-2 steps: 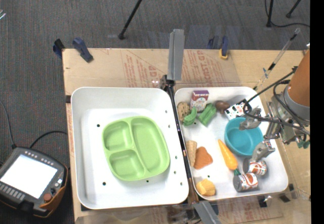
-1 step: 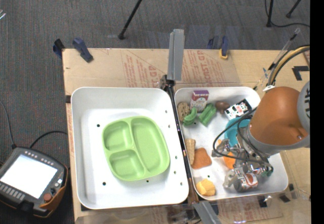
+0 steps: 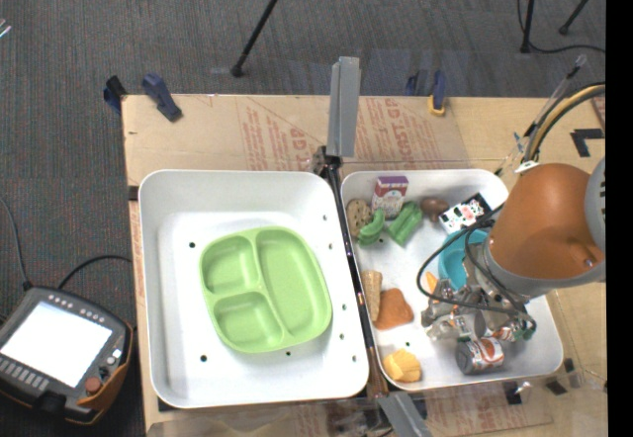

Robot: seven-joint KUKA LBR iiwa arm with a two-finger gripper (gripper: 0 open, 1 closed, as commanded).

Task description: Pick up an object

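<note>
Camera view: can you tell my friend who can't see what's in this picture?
A grey-and-orange robot arm reaches down over a soda can in the right white bin, among toy food. The left white bin holds a green divided tray.

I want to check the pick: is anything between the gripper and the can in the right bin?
Nothing visible does. The gripper is low in the right bin, directly above the can, which lies on its side near the front edge.

Grey arm [image 3: 542, 227] from the right, claw [image 3: 473, 321] lowered, wrist bent down.
</note>
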